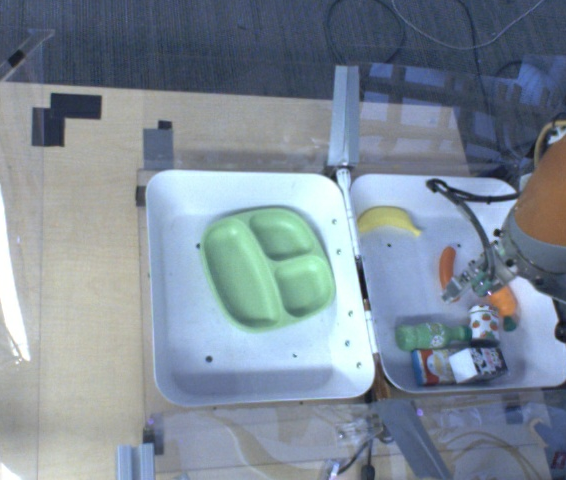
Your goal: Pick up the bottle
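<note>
The bottle is green and lies on its side near the front of the right bin, its length running left to right. My gripper hangs over the right bin's middle right, a little behind and to the right of the bottle and apart from it. It sits just right of a small orange carrot. The arm's orange band and grey wrist cover the bin's far right side.
A red, white and black carton lies just in front of the bottle. A small white and orange toy and an orange piece sit by the gripper. A banana lies at the back left. The left bin holds a green divided plate.
</note>
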Available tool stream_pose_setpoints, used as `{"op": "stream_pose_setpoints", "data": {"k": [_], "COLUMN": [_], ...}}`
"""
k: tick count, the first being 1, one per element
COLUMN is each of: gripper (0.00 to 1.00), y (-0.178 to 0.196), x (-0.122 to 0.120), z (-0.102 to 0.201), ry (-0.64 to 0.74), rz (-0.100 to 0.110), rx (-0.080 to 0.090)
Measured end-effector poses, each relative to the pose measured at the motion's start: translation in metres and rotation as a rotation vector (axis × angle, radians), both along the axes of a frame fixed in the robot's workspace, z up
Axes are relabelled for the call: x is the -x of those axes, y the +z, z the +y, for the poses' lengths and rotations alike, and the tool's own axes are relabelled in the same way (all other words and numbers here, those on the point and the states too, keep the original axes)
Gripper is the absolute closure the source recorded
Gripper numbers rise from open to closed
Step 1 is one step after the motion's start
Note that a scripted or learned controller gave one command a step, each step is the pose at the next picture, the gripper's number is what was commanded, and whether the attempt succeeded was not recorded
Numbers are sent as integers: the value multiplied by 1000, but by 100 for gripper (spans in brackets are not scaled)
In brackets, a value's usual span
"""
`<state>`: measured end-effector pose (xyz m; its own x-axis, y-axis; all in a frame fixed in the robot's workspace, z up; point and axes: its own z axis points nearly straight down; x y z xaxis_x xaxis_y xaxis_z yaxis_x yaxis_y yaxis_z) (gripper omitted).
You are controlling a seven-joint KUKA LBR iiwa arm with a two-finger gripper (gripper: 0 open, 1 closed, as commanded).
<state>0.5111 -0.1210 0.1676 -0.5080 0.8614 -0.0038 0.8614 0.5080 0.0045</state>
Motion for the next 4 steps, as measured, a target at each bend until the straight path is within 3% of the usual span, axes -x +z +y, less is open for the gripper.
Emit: {"op": "stream_pose_setpoints", "data": {"k": [1, 2, 3, 4], "gripper": [0, 0, 0, 0], "y": [0, -54, -78, -79], "x": [0, 15, 17, 18], "z": [0, 17, 27, -3], "ry": [0, 91, 7, -49], "rz": [1, -25, -15, -10], "rx": [0, 6, 1, -2]}}
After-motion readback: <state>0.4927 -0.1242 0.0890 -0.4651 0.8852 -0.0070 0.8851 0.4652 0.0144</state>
